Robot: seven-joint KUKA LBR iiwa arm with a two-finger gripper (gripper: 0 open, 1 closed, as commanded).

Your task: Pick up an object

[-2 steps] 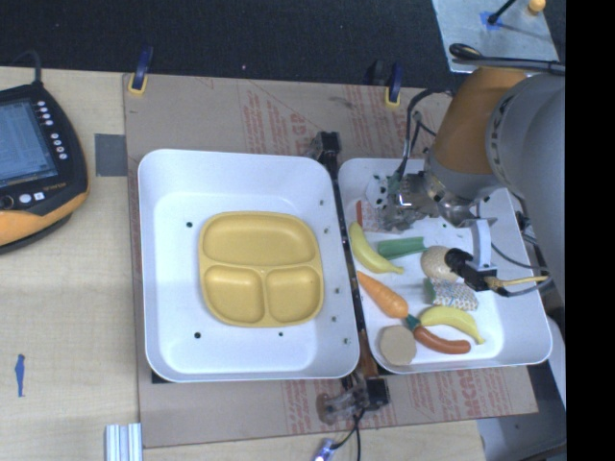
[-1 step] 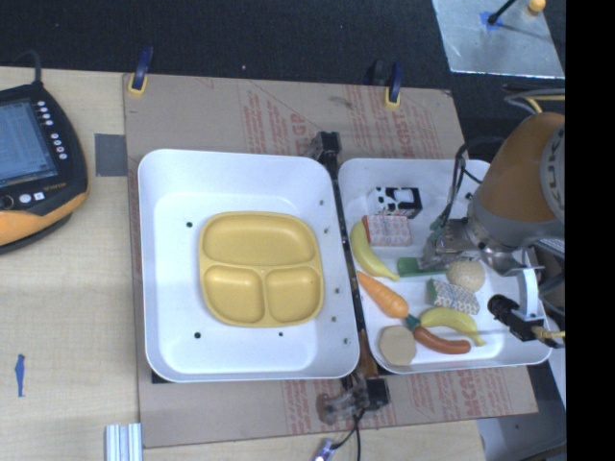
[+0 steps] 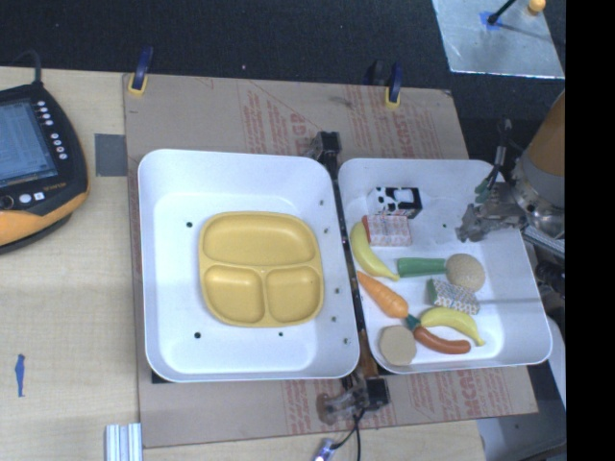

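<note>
Two shallow white plastic bins sit side by side on a cardboard sheet clamped to the wooden bench (image 3: 67, 334), an arrangement that keeps both within the arm's reach from the right. The left bin (image 3: 173, 344) carries a yellow three-compartment plastic tray (image 3: 260, 266) lying flat in its middle, likely as a place to receive things. The right bin (image 3: 524, 325) holds the candidates for picking: a small black-and-white cow-patterned block (image 3: 397, 199) near its far side, a pink-and-white wafer-like block (image 3: 389, 230) just beside it, a yellow toy banana (image 3: 368, 253) along the left wall, a green cylinder (image 3: 421, 267), an orange toy carrot (image 3: 383, 295), a beige round ball (image 3: 465, 271), a second yellow banana (image 3: 454, 322) resting against a red sausage (image 3: 443, 340), and a tan round disc (image 3: 397, 345) near the front. They lie clustered toward the front and left, leaving bare floor at the far right. The metal two-finger gripper (image 3: 478, 221) hangs over that bare corner, just beyond the beige ball and apart from every object; whether its fingers are apart or together I cannot tell at this size. Nothing is between them, so the pick is not yet made.
</note>
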